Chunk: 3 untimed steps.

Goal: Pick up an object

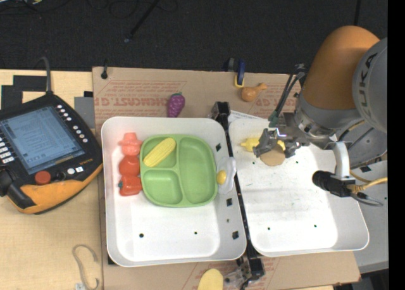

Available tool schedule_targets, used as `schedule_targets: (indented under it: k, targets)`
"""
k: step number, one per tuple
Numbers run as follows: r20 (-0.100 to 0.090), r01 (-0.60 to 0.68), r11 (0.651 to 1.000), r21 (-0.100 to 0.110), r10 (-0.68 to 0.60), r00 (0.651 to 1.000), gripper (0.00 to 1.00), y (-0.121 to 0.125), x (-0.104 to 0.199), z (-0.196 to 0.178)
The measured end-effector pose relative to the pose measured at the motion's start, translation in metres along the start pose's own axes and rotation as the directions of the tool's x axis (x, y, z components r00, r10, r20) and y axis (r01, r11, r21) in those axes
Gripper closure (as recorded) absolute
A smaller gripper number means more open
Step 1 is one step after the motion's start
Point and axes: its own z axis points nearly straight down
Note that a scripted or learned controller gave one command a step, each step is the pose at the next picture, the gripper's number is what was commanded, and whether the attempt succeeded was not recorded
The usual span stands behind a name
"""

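The arm (345, 86) comes in from the right, its orange band high over the right-hand bin (304, 219), and the gripper (273, 146) hangs low over that bin's far left corner. Right at its tip sit a tan rounded lump (273, 157) and, just beside it to the left, a small yellow piece (249, 144). Whether the gripper is released, clenched or grasping the lump I cannot tell, since the metal parts hide the contact.

The lump looks light and smooth, probably a hollow plastic toy, so it should lift easily but may roll or slip; a pinch across its widest middle seems the safest hold. The yellow piece is so close that it could be nudged or caught along with it.

The left-hand bin (164, 238) holds a green divided plate (183, 184) with a yellow corn cob (158, 151) lying in its upper left section. A red and pink figure (130, 165) stands touching the plate's left side, and a small yellow ball (222, 177) sits at its right rim.

Outside the bins (none of it in reach of this try) lie a control pendant (44, 149) at far left, a purple bunch of grapes (176, 104) and a small orange duck (252, 92) on the cardboard behind.
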Motion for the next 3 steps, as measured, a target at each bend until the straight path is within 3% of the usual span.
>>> schedule_targets:
  k: [2, 3]
  targets:
    - [0.001, -0.001, 1.000, 0.002, 0.001, 1.000, 1.00, 0.007, -0.004, 0.019]
    - [0.000, -0.001, 1.000, 0.000, 0.001, 1.000, 1.00, 0.006, 0.000, 0.000]
